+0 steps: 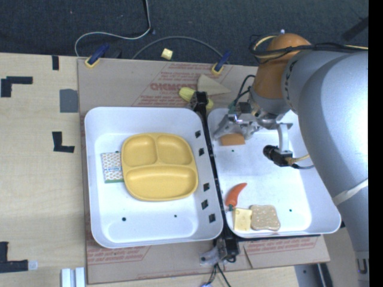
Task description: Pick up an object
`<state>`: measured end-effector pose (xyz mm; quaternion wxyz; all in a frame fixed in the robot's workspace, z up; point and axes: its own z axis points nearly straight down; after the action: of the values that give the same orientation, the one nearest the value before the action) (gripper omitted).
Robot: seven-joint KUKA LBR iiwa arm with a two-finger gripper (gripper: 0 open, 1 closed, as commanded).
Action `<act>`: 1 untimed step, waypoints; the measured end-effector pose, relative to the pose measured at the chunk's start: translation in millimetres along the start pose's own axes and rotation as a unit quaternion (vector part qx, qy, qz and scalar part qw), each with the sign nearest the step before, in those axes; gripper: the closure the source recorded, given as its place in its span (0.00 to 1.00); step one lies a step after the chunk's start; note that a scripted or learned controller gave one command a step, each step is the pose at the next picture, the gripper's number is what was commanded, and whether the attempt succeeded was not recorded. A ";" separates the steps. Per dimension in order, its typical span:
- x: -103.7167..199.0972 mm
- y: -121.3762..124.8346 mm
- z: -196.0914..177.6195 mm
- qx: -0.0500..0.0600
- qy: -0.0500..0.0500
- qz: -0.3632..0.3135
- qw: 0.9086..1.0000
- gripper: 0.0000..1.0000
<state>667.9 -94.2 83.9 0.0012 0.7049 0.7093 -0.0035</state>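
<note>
- My hand (pixel 234 126) is low in the right bin (pixel 299 220), at about 11 o'clock of that bin, close to the divider between the two bins.
- A small brown block (pixel 232 140) sits right under my hand, touching or nearly touching it; I cannot tell whether my hand is clenched on it or released, since the metal parts blur together there.
- My grey arm (pixel 335 118) with its orange band (pixel 272 64) covers the 1 to 4 o'clock side of the right bin.
- In the same bin, toward 7 o'clock, lies an orange-red pepper-shaped piece (pixel 235 193), tilted, with its lower end near a pale yellow square (pixel 242 220).
- Just beside that square, at its 3 o'clock, is a tan toast-like slice (pixel 264 217); the two touch or nearly touch.
- The left bin (pixel 102 220) holds a yellow divided plate (pixel 160 166) near its middle, and a small patterned card (pixel 111 166) lies against the plate's 9 o'clock edge.
- Both bins rest on a cardboard sheet (pixel 119 88) on the table (pixel 36 190).
</note>
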 end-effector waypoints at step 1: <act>-20.7 0.9 -1.8 -0.003 0.003 0.003 1.000 0.00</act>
<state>669.0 -114.9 85.8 0.0011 0.7070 0.7072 0.0004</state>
